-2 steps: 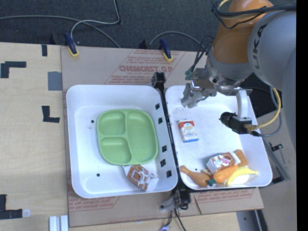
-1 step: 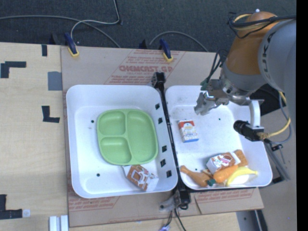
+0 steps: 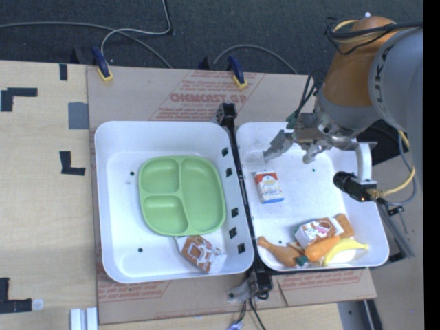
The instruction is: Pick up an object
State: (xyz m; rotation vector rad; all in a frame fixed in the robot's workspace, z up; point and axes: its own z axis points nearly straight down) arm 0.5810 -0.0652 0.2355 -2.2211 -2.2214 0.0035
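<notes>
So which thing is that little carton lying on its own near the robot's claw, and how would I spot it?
Look at the right bin, the one under the gripper. Near its left wall, a small white carton with a red picture lies alone on bare floor. The other items in that bin, among them a carrot and a banana, are piled at the near edge.

Bare floor lay open around the small carton (image 3: 269,186) in the right bin (image 3: 311,177); toy food (image 3: 313,243) crowded its near edge; the green plate (image 3: 182,194) filled the left bin (image 3: 110,184).
</notes>
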